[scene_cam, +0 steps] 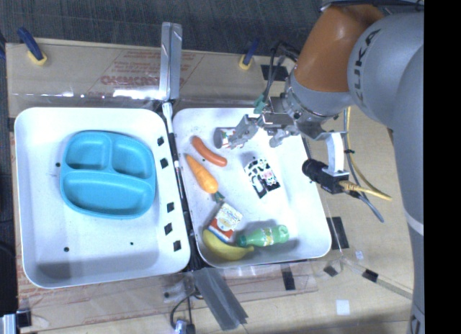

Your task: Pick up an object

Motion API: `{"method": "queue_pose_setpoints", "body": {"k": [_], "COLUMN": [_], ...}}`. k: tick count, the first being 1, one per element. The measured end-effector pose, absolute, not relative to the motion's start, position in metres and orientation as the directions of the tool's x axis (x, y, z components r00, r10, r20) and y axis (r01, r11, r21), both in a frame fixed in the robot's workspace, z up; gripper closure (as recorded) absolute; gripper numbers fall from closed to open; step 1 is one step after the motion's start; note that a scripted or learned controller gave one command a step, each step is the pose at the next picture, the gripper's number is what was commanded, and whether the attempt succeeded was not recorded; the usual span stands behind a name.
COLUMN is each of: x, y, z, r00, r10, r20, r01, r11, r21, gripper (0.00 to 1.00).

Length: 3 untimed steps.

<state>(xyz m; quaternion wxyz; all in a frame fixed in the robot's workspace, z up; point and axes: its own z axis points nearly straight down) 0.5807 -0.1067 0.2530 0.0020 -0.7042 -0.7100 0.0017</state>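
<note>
From the overhead camera I am looking down on two white bins sitting side by side on the surface. The left bin (43, 253) is carrying a blue divided tray (108, 174). The right bin (313, 235) is holding the loose things: a sausage (209, 151), a carrot (202, 173), a small black-and-white patterned block (263, 175), a small printed packet (227, 220), a banana (225, 247) and a green bottle (264, 236) lying along the near wall.

The arm is reaching in from the right, and the hand (241, 132) is hanging over the far part of the right bin. Something small with red and green on it (225, 138) is sitting right at its tip, but I cannot tell whether the fingers are apart, together or clamped on it.

I am judging everything here to be light toy-sized stuff. The sausage and carrot look hard and rounded, so they could roll or slip; gripping across the middle seems best. The bottle looks smooth and may slide; the packet may crumple.

Faint red printing is showing on the cardboard (130, 70) beyond the bins, and the packet has print too, but I am not managing to read either.
</note>
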Motion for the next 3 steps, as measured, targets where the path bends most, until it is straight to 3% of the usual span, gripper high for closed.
{"method": "queue_pose_setpoints", "body": {"k": [1, 2, 3], "x": [0.554, 0.554, 0.580], "y": [-0.181, -0.181, -0.210], "z": [0.185, 0.185, 0.091], "r00": [-0.027, -0.027, -0.086], "r10": [1.000, 1.000, 0.996], "r20": [0.000, 0.000, 0.000], "r01": [1.000, 1.000, 0.996], "r11": [0.027, 0.027, 0.086], "r21": [-0.005, -0.005, -0.003], "gripper": [0.00, 0.00, 0.00]}}
